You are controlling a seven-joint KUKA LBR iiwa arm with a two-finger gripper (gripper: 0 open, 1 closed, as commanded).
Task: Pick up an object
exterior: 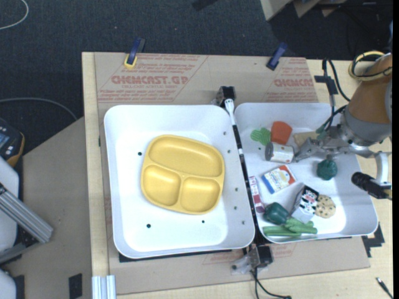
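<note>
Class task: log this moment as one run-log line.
arm: over right white bin | pincer: beside orange block | yellow divided tray: in left white bin
</note>
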